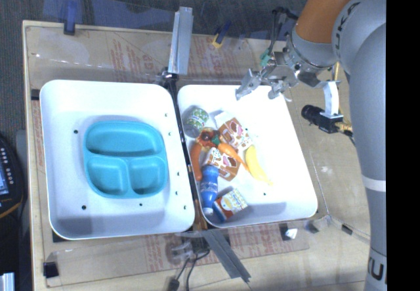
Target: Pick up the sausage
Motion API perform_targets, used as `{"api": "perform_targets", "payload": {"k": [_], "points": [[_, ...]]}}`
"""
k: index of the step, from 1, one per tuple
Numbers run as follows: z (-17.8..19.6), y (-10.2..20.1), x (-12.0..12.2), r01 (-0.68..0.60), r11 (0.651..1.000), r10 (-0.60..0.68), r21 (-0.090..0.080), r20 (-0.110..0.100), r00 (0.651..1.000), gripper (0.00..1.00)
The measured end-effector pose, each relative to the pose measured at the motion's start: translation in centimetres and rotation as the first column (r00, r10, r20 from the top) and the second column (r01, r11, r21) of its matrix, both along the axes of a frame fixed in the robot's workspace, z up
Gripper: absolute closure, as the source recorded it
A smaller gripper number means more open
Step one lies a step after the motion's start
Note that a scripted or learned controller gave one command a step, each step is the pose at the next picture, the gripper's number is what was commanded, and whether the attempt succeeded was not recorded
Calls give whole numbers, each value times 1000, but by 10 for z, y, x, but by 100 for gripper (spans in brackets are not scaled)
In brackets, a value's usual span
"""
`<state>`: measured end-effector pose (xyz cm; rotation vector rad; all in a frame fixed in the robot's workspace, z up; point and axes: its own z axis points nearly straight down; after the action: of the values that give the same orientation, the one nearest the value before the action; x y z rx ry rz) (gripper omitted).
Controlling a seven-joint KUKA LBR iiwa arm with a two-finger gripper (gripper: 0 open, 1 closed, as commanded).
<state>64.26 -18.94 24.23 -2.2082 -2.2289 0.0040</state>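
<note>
Together on the table sit two white bins. Inside the left bin lies a blue three-compartment tray. Heaped along the right bin's left side are a can, a blue bottle, snack packets, a banana and the sausage, a short orange-red piece mid-pile. Above the far rim, the pincer hangs spread open, grasping nothing.

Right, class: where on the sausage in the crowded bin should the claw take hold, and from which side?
Probably its exposed middle, from straight above. The sausage lies lengthwise beside the bin's wall, with a carton and blue bottle crowding it, so the open claw should close across its narrow width. It is partly hidden, so this is tentative.
</note>
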Motion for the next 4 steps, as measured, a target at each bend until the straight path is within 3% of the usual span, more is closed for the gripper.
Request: {"api": "perform_targets", "payload": {"k": [1, 2, 3, 4], "points": [[107, 10, 7, 405, 914, -405, -1, 3, 914, 0], [200, 45, 14, 561, 828, -561, -2, 3, 828, 0], [198, 128, 14, 461, 887, -461, -4, -2, 887, 0], [198, 215, 14, 458, 889, -458, -5, -2, 889, 0]]}}
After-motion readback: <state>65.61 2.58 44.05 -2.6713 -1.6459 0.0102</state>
